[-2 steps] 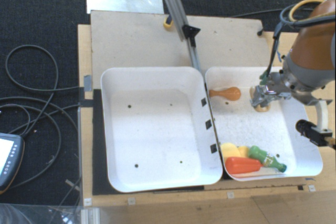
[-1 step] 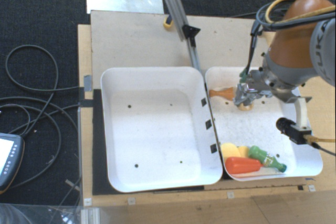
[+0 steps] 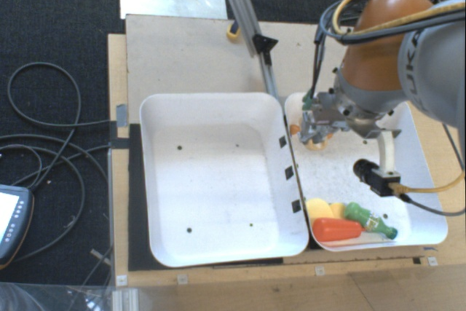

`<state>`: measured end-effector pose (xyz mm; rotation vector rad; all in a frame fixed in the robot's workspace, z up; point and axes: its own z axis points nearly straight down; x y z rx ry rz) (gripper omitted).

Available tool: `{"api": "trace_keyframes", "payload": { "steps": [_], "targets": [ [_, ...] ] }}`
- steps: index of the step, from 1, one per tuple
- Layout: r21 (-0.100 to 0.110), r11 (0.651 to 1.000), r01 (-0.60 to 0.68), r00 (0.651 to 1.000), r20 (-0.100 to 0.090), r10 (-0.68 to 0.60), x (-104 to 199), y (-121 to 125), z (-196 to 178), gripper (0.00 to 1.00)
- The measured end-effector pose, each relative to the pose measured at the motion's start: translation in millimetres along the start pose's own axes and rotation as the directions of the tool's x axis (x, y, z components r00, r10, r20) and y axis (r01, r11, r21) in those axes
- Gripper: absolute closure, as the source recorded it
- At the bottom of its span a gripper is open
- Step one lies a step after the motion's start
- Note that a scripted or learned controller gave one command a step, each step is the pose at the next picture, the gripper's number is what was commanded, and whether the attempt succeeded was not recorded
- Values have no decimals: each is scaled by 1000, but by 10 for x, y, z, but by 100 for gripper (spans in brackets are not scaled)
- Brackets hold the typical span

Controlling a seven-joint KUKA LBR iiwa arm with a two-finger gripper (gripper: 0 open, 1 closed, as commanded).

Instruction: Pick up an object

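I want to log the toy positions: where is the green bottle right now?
The green bottle lies in the right bin, near its front edge, just right of the orange carrot.

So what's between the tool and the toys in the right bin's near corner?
Bare white bin floor separates the tool from the orange toy, yellow toy and green bottle, per the camera view.

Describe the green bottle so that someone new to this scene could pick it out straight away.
Start at the right bin, the one the arm reaches over, and go to its near edge. A small cluster of toy items lies there; the green bottle is the rightmost, lying on its side. It is the only green one, beside an orange-red piece and a yellow piece.
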<state>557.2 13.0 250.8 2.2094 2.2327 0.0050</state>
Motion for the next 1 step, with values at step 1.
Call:
{"api": "trace_keyframes", "payload": {
  "steps": [1],
  "targets": [
    [1,1000,0,1000,0,0,482,133,138,100]
  ]
}}
